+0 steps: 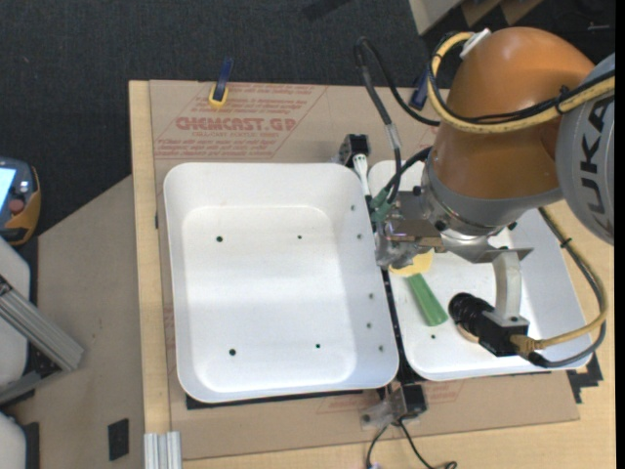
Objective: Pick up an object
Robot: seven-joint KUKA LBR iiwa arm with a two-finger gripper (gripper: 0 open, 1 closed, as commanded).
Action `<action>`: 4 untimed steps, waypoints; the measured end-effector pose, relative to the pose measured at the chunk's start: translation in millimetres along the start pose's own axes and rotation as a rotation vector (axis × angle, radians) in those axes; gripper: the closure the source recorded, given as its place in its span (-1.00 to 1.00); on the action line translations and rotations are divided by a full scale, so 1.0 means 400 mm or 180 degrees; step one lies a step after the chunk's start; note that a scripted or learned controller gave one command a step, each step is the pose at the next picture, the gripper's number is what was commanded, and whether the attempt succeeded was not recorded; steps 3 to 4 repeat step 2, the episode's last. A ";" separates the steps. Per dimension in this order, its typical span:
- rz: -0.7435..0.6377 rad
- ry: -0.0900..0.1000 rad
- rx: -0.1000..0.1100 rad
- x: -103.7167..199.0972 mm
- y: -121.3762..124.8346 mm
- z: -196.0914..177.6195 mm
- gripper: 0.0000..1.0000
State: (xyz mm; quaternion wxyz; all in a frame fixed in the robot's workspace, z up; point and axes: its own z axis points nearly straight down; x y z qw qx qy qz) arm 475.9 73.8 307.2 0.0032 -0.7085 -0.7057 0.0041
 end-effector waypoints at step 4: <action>-0.0024 0.0018 -0.0077 0.118 0.005 -0.471 1.00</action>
